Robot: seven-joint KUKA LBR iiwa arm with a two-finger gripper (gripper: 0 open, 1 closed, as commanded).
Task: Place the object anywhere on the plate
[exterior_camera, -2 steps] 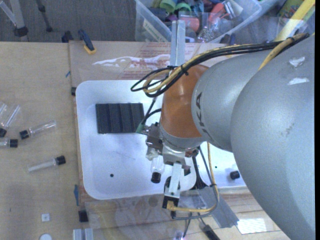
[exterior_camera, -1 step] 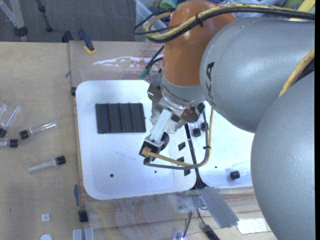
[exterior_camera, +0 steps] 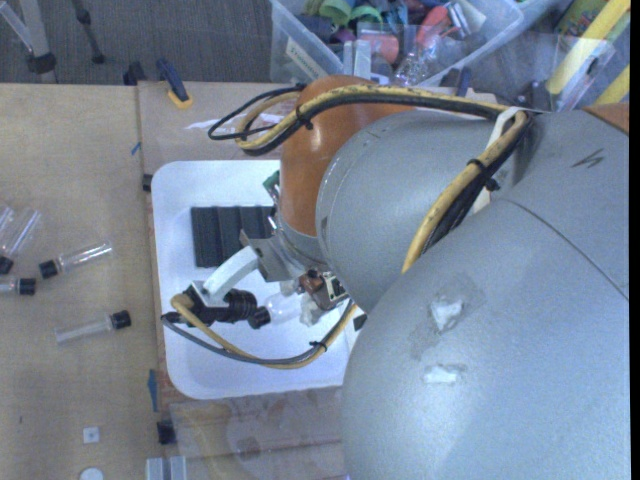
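The grey arm is seen filling the right of the frame, reaching over the white bin at centre left; a black ridged block lies inside it; the jaws' state cannot be told.

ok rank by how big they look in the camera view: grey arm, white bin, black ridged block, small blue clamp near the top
1. grey robot arm, though it is nearest the camera
2. shallow white bin
3. black ridged block
4. small blue clamp
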